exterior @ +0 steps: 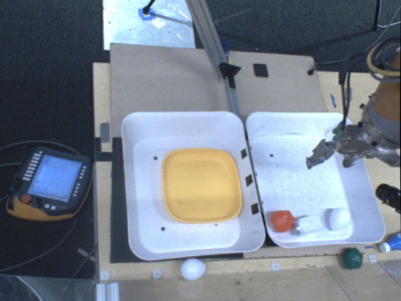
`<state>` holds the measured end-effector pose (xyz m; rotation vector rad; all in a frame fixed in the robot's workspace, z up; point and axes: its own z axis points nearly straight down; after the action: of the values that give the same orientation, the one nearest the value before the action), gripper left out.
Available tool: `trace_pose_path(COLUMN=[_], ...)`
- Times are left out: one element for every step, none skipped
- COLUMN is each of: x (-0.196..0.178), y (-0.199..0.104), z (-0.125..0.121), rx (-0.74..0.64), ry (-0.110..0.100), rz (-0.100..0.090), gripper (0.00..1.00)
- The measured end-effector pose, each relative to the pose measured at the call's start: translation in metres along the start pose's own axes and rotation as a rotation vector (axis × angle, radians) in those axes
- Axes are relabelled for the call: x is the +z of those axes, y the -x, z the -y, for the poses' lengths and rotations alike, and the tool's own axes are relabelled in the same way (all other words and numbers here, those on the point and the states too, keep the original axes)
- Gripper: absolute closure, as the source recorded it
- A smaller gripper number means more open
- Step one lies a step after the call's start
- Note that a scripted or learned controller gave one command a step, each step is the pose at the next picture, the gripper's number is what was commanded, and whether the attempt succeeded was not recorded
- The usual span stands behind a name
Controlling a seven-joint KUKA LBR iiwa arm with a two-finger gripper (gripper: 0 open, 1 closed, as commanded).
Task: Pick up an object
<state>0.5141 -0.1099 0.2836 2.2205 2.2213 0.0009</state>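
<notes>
The arm is a thick grey cylinder with an orange band near its top end. Below that sits a metal collar of lighter grey, blocky and bolted-looking. A dark cable loops beside it. The claw is dull grey metal, with narrow fingers that taper to darker tips.

Smooth matt yellow plastic plate in left glossy white plastic bin; bench looks matt cardboard-brown.

The bench is viewed from above at a slant, with both white bins framed whole. The far floor is seemingly included beyond them.
</notes>
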Motion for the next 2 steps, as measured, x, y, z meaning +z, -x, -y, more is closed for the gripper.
trace_pose_path(x=[0.043,0.104], y=[-0.003,-0.007], z=[-0.005,-0.001], rx=[0.000,0.000], ry=[-0.003,-0.005], rz=[0.000,-0.001], gripper=[0.00,0.00])
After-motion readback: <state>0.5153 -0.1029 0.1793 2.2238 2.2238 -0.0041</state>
